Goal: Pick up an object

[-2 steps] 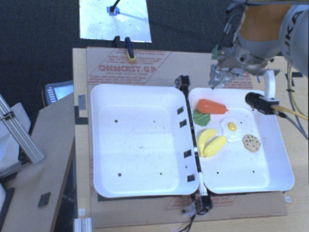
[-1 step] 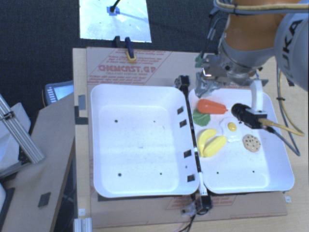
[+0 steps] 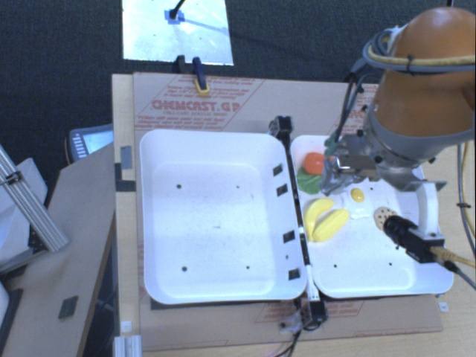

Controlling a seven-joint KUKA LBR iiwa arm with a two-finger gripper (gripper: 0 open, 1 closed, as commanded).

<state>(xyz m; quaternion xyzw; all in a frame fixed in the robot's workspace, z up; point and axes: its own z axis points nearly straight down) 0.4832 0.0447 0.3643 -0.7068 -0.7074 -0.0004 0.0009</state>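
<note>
End effector (image 3: 343, 171) low over right shallow white plastic bin (image 3: 372, 274); grip state not discernible, arm body hides it. Just left of it: orange-red round object (image 3: 314, 161) on green piece (image 3: 308, 180). Below-left: yellow banana-shaped toy (image 3: 325, 220). Small yellow round piece (image 3: 358, 195) just right.

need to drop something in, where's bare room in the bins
The left bin offers open white floor between all four walls. In the right bin, only the near strip below the yellow bananas is bare; its far half is crowded under the arm.
</note>
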